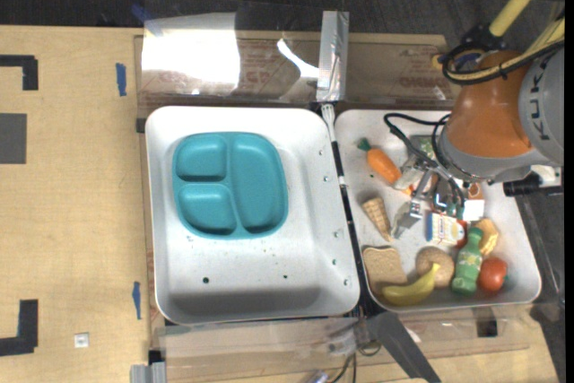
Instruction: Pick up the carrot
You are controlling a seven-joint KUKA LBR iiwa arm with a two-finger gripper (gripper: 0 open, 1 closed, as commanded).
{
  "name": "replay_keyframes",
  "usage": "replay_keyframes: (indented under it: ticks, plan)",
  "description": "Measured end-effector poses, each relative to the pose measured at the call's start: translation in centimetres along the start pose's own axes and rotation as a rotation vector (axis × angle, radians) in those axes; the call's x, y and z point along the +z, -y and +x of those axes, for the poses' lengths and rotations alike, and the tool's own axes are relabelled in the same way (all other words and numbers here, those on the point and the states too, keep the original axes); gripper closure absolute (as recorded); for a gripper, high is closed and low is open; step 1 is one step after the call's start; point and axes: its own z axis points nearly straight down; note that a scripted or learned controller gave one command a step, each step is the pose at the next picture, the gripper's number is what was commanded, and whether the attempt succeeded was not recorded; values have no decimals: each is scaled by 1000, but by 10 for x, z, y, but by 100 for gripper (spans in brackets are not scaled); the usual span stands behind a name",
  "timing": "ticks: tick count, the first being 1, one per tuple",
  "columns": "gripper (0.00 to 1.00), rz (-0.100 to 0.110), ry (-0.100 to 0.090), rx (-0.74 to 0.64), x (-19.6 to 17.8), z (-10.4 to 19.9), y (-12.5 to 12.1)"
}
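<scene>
I am watching the arm reaching over the right bin [529, 278], with the gripper [418, 204] hanging low in the middle of it. I cannot tell its state from this slant, and I am seeing nothing held in it. The carrot [383, 164] is lying on the bin floor in the upper left part of that bin, green top pointing up-left, just up and left of the gripper and apart from it.

I am judging this as the approach step: the carrot is not yet picked. The next move, as I am reading it, calls for shifting the gripper up and left until it is centred over the carrot, turning it to close across the carrot's narrow width, then lowering.

Counting the right bin: one carrot, one ice cream cone [378, 215], one slice of bread [384, 265], one banana [413, 286], one red tomato [491, 274], one green bottle-like toy [467, 269], and a small white carton [443, 227] partly hidden by the gripper. The left bin [309, 278] is holding one teal divided plate [230, 184] with three compartments. That is making two white bins in all.
</scene>
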Motion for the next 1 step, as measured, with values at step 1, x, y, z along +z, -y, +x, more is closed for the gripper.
replay_keyframes:
  ticks: [1]
  plan:
    - [0,1,-13,-110,10,-25,-14]
